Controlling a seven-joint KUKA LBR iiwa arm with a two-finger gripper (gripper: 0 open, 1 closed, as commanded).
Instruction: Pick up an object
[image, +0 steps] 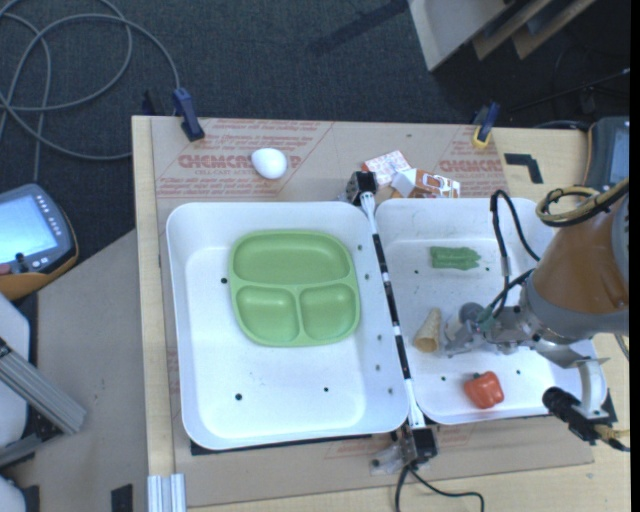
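Below, dark carpet (300, 60) surrounds the cardboard-topped bench (320, 150) bearing white bins (280, 400).

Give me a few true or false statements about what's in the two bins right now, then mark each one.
1. The green divided tray sits in the left bin. True.
2. The red object lies in the left bin. False: it is in the right bin.
3. The gripper is over the right bin. True.
4. The white egg-shaped object lies inside a bin. False: it rests on the bench behind the left bin.
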